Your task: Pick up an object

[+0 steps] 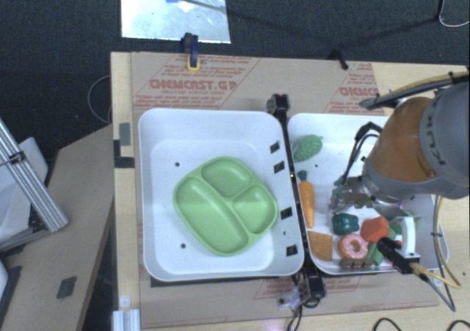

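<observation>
the arm reaches into the right bin (323, 125), and its gripper (351, 194) hangs low over the middle of that bin, just above the dark green toy (344, 223); whether the pincer is wide or narrow, one cannot tell. the things to pick all lie in this bin: the carrot (307, 203) along its left wall, the leafy green piece (308, 147) near its far left corner, the pink donut (354, 247) by its near edge. nothing seems lifted yet, so the picking is probably still to do.
</observation>
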